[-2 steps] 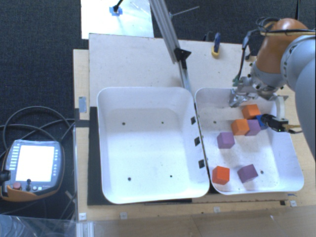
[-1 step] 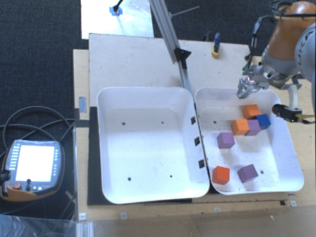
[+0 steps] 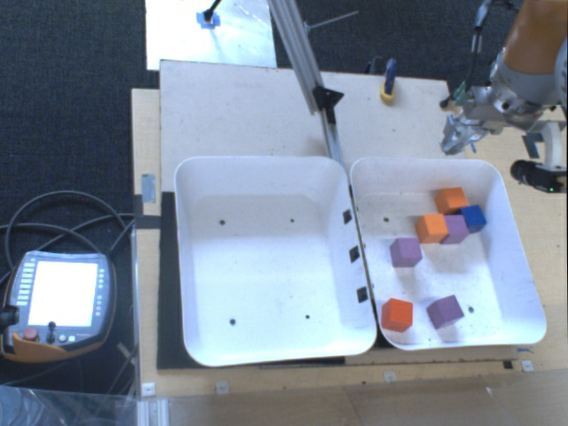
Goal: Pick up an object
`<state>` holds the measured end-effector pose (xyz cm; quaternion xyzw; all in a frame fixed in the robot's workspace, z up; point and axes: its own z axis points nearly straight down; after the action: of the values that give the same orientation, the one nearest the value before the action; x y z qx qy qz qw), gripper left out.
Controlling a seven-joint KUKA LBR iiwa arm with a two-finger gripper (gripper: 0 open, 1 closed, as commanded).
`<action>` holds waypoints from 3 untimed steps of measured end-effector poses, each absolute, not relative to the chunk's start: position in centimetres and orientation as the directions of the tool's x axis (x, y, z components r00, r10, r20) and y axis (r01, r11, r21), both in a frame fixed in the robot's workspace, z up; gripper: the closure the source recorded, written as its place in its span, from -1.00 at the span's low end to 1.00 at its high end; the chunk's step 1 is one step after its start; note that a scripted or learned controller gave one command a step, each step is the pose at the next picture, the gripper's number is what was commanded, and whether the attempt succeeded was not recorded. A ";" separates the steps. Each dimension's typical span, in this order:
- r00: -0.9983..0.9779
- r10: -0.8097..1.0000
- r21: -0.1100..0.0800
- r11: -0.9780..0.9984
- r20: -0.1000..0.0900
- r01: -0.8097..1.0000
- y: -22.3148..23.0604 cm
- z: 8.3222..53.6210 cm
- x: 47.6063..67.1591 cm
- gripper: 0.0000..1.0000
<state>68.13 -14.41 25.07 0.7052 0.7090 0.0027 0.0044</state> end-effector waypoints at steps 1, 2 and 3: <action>-0.005 1.000 0.008 0.005 -0.002 1.000 -14.4 29.5 68.3 1.00; -0.007 1.000 0.001 0.007 0.000 1.000 -11.1 28.9 64.8 1.00; -0.009 1.000 0.000 0.009 0.002 1.000 -6.6 29.0 62.0 1.00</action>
<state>62.00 -6.64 29.00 0.7040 0.7102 0.0008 -0.0006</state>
